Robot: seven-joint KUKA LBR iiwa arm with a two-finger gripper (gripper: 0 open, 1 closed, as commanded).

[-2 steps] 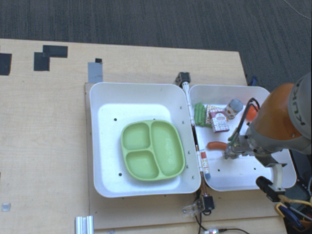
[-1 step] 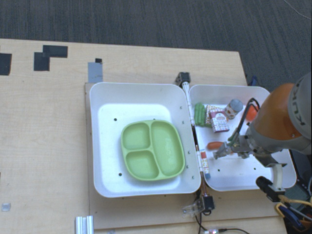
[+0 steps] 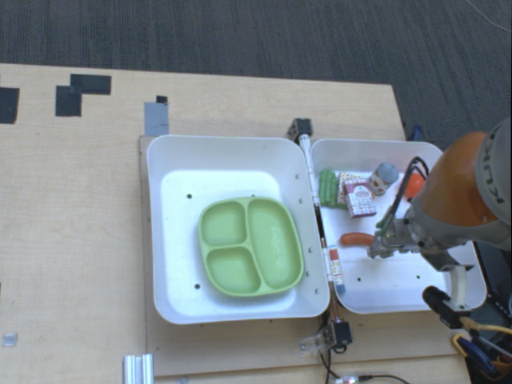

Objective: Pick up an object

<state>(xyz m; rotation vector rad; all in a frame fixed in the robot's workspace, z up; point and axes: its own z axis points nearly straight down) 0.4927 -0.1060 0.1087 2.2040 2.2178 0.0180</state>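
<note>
Objects crowd the right bin's [image 3: 400, 298] far-left corner: a green piece [image 3: 328, 188], a small carton [image 3: 358, 195] and an orange stick [image 3: 354, 239]. Beside the stick the gripper [image 3: 378, 249] hangs low; open floor lies nearer. The left bin [image 3: 172, 238] holds a green tray [image 3: 251, 247].

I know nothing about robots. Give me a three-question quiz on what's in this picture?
1. True or false: the green divided plate lies in the left bin.
2. How many compartments does the plate have?
3. Which lies closest to the gripper: A) the orange carrot-like item, B) the plate, C) the green item in the right bin?

Key: 1 true; 2 three; 3 A.
</note>
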